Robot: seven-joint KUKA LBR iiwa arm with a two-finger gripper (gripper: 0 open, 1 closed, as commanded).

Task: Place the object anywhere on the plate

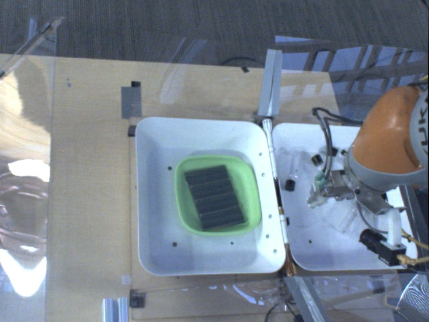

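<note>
A dark grey ribbed block (pixel 214 196) lies flat on the green plate (pixel 182 186), slightly askew and well inside the rim. The plate sits in the middle of the left white bin (pixel 151 180). My gripper (pixel 323 190) hangs over the right bin (pixel 301 247), to the right of the divider between the bins and apart from the plate and the block. Nothing shows between its tips. The orange band of the arm (pixel 385 139) rises behind it at the right.
The metal divider post (pixel 271 86) stands behind the seam between the bins. Two small dark bits (pixel 290 184) lie on the right bin's floor near the gripper. Cables (pixel 326 129) trail off the wrist. Wooden bench surface spreads to the left.
</note>
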